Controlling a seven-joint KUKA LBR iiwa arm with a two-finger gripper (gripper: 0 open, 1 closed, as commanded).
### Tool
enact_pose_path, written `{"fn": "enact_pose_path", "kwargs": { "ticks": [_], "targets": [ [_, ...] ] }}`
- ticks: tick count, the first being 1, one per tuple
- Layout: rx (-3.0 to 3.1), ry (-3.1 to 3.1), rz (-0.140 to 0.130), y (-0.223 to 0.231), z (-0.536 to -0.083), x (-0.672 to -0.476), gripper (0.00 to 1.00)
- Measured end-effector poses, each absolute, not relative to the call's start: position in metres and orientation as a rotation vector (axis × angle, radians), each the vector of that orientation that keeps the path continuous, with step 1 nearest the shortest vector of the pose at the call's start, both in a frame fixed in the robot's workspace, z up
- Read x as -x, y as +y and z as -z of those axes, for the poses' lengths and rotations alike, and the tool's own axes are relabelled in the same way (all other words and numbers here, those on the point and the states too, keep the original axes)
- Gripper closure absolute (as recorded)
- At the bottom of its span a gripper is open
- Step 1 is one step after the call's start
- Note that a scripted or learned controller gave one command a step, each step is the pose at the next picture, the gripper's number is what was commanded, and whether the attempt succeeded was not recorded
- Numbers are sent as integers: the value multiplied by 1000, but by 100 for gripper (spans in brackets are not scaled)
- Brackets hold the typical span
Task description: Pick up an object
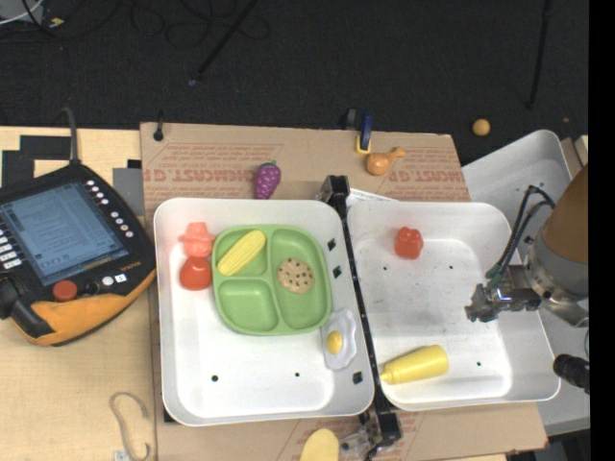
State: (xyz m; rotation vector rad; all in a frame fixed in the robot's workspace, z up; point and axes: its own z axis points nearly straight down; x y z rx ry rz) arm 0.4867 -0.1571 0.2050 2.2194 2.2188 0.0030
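Observation:
In the right bin (452, 373) a red pepper-like toy (408, 242) lies near the back and a yellow bottle (416, 364) lies on its side near the front. My gripper (485, 307) hangs over the right part of this bin, apart from both toys. The left bin (192, 382) holds a green divided plate (252, 310) with a corn cob (239, 251) and a cookie (296, 276) on it. A red and pink toy (196, 256) stands left of the plate, and a fried egg toy (335, 340) lies at its right.
A purple grape toy (267, 180) and an orange gourd-like toy (381, 160) lie on the cardboard behind the bins. A teach pendant (67, 248) lies at the left. A yellow toy (320, 445) rests at the front edge. A small orange ball (480, 128) lies far back.

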Motion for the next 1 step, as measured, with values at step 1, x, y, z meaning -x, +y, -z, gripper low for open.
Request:
{"fn": "enact_pose_path", "kwargs": {
  "ticks": [1],
  "targets": [
    [-2221, 2221, -1, -158, -229, -487, 100]
  ]
}}
